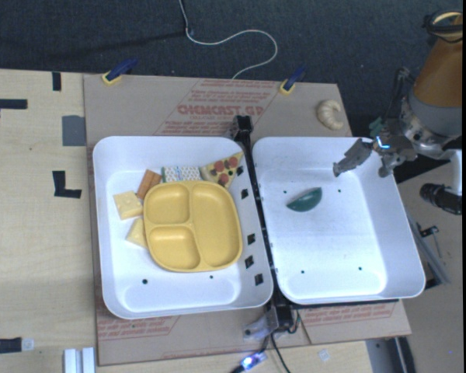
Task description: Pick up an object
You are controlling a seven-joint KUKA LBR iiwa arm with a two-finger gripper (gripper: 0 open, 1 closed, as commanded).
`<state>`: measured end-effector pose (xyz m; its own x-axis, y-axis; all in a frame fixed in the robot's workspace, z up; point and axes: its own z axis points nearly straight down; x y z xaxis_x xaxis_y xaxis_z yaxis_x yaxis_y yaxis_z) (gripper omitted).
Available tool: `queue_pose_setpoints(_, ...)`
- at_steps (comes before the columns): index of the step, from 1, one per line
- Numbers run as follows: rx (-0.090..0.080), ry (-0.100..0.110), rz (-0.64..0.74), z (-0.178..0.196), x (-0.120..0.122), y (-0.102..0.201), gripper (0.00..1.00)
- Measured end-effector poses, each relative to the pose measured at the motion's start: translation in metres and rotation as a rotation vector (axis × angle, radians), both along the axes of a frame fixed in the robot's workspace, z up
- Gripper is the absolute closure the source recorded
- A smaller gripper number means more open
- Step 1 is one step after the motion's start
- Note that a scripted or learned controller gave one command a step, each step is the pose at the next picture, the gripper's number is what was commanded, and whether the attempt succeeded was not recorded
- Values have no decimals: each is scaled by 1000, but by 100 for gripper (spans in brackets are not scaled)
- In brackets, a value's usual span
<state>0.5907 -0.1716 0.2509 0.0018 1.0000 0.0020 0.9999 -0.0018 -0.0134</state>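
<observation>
Two dark fingers (349, 160) of the gripper (367, 160) are spread wide at the upper right of the frame, one slanting down-left over the top rim of the right bin, the other pointing down beside it, with nothing between them. They hang from the grey KUKA arm with an orange band (439, 76), which enters from the right edge. Below and left of the fingers, apart from them, a small dark-green half-round object (304, 200) lies on the floor of the right shallow white bin (373, 263), in its upper-middle part. The left shallow white bin (116, 278) touches the right bin along a central seam marked with black tabs. In it rests a yellow plastic plate with three compartments (192, 225), near the centre. Partly under the plate's upper and left edges lie flat pieces: a pale yellow square tile (127, 204), an orange-brown rectangular block (148, 183), a speckled patterned card (180, 174), and a multicoloured printed piece (227, 166) toward the seam. Both bins sit on a brown cardboard sheet with red lettering (210, 109), clipped at its top edge by two blue-and-yellow clamps (119, 70), upon the light wooden table (31, 231). A beige rounded lump (332, 113) lies on the cardboard above the right bin. A white cable (233, 41) loops across the dark floor at the top.
</observation>
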Motion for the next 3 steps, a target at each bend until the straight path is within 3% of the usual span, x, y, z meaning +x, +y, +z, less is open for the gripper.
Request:
queue_pose_setpoints(1, -2, -12, 3, 7, 2, 0, 0)
queue_pose_setpoints(3, -3, -8, 3, -94, 10, -13, 0)
